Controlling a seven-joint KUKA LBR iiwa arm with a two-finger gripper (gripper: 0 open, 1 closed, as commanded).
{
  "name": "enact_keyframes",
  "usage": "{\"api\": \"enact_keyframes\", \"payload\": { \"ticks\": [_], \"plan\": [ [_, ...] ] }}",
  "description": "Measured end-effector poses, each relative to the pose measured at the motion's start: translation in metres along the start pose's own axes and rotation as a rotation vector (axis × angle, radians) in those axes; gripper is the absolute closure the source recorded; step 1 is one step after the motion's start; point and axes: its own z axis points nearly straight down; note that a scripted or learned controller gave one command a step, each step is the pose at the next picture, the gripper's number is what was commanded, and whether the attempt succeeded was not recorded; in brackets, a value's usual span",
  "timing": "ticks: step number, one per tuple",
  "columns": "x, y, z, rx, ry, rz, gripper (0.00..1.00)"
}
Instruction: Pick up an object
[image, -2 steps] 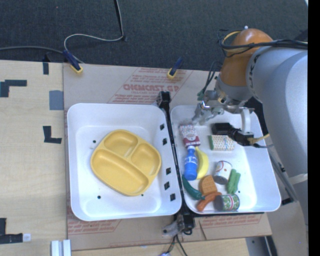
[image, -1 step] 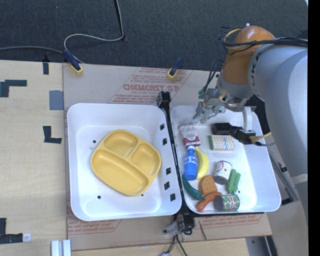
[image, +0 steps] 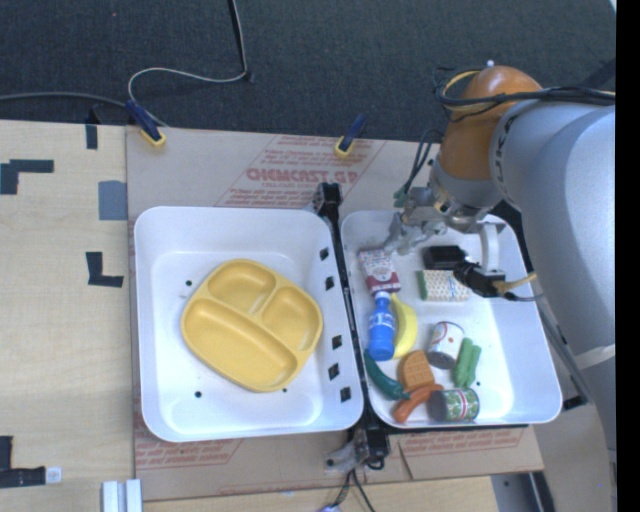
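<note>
My gripper (image: 400, 238) hangs over the back of the right bin (image: 520, 330), just behind a small red-and-white packet (image: 379, 270). Nothing shows held in it. In front of the packet lie a blue bottle (image: 382, 326) and a yellow banana (image: 405, 327). A green-and-white box (image: 443, 288) and a black item (image: 441, 257) sit to the gripper's right. Nearer the front are a white-and-red cup (image: 445, 343), a green vegetable (image: 466, 362), an orange piece (image: 417, 371), a carrot (image: 409, 406) and a small can (image: 455, 404).
The left bin (image: 170, 400) holds a yellow divided plate (image: 252, 323). The grey arm (image: 560, 180) covers the right bin's far right side. Black clips (image: 336, 300) line the wall between the bins. Cardboard (image: 290, 175) lies under both bins.
</note>
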Motion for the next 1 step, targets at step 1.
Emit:
{"api": "enact_keyframes", "payload": {
  "ticks": [1],
  "plan": [
    [0.0018,0.0005,-0.0165,-0.002,0.001,0.0,1.0]
  ]
}}
